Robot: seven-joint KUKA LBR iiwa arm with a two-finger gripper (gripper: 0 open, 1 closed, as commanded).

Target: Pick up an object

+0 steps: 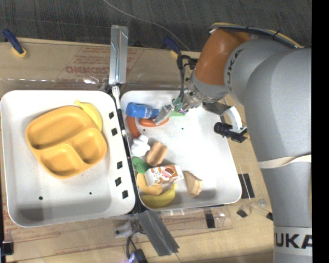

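While gripper (165, 114) hovers, grip state unclear, blue bottle (141, 111) lies lengthwise left-right beneath.

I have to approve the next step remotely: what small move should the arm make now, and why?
Probably a short drop straight down. The pincer hangs at the far end of the right bin, right beside the blue bottle and the red sausage, and nothing is visibly between its fingers, so lowering onto that pair looks like the shortest way to a grasp.
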